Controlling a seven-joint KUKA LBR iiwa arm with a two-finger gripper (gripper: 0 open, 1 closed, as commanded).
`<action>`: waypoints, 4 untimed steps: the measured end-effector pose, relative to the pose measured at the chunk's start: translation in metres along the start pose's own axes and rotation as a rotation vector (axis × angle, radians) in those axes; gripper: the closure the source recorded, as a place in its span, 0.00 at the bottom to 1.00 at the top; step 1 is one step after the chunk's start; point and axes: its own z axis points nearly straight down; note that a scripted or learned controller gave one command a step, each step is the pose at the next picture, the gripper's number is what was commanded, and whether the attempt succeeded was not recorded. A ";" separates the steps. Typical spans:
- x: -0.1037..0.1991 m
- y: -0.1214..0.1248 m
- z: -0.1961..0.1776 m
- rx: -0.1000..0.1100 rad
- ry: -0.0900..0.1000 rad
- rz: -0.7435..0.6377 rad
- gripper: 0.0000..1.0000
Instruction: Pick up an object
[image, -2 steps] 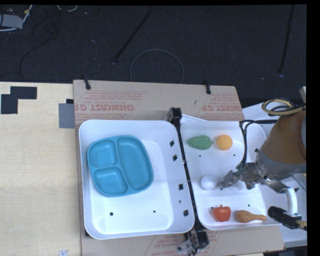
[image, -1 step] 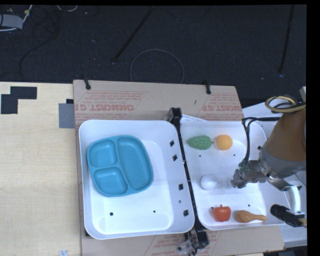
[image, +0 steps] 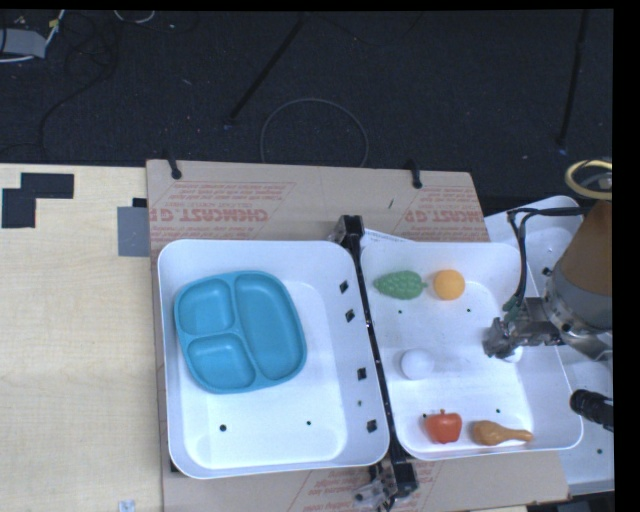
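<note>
The right bin (image: 500, 265) holds a green leafy piece (image: 400, 285) and an orange ball (image: 449, 284) at the back. A white egg-shaped object (image: 416, 364) lies in the middle of it. At the front sit a red tomato-like fruit (image: 443, 427) and a tan drumstick (image: 498, 433). My gripper (image: 503, 340) hangs over the bin's right side, right of the white object and apart from every item. Nothing shows in its grasp.
The left bin (image: 330, 430) carries a blue divided plate (image: 239, 330). A black divider with clips (image: 365, 330) runs between the bins. The arm's grey and orange body (image: 590, 270) stands beyond the right bin's edge, with cables beside it.
</note>
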 end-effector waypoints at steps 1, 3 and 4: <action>-0.001 0.001 -0.053 0.000 0.000 0.000 1.00; 0.100 0.035 -0.055 0.006 0.003 -0.005 1.00; 0.149 0.041 -0.039 0.009 0.002 -0.002 1.00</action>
